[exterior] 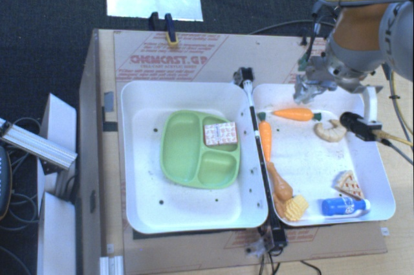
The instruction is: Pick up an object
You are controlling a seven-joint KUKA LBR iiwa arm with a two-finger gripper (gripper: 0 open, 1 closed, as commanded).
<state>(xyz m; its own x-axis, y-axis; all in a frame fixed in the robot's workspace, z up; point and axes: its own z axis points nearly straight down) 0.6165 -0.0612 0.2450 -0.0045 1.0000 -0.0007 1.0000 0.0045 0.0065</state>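
White right bin (381, 183) holds a carrot (293, 114) just beside the claw (305, 94); its grip state is unclear.

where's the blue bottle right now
The blue bottle lies on its side at the near right corner of the right bin, just below the waffle wedge and right of the yellow crinkle piece.

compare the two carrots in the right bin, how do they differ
The upper carrot lies crosswise near the bin's far end, close under the gripper; the lower carrot lies lengthwise along the divider between the bins. The upper carrot's green stub points right, the lower one's points to the far end. The upper one sits in open floor, the lower against the wall. Both are orange and similar in size.
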